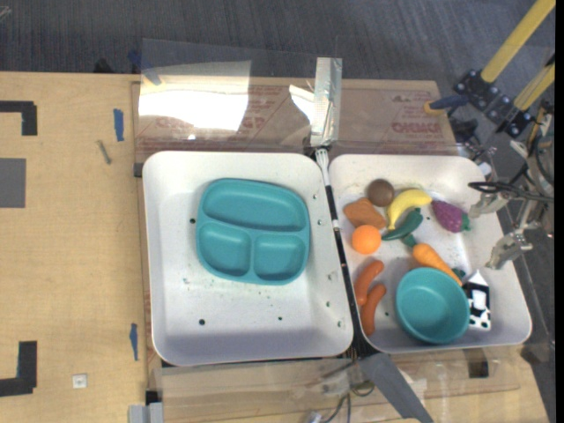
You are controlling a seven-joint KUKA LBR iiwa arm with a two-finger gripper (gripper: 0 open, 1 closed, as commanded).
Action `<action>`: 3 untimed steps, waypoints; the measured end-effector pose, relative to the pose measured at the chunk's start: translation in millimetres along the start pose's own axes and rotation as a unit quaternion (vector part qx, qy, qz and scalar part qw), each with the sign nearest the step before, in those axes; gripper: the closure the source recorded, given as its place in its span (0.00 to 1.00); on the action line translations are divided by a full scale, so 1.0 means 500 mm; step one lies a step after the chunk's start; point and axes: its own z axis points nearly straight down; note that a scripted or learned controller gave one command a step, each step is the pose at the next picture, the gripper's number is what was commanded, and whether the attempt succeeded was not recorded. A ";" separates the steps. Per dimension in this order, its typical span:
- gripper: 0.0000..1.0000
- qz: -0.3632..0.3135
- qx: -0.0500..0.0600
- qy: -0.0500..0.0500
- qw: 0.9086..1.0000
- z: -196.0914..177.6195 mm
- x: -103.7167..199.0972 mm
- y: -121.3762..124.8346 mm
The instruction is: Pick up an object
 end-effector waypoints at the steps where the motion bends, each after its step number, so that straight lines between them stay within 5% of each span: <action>1: 0.00 -0.080 0.002 -0.005 0.997 0.240 -0.184 0.001; 2: 1.00 -0.081 0.003 -0.008 0.997 0.218 -0.188 0.004; 3: 0.00 -0.081 0.002 -0.007 0.997 0.220 -0.188 0.005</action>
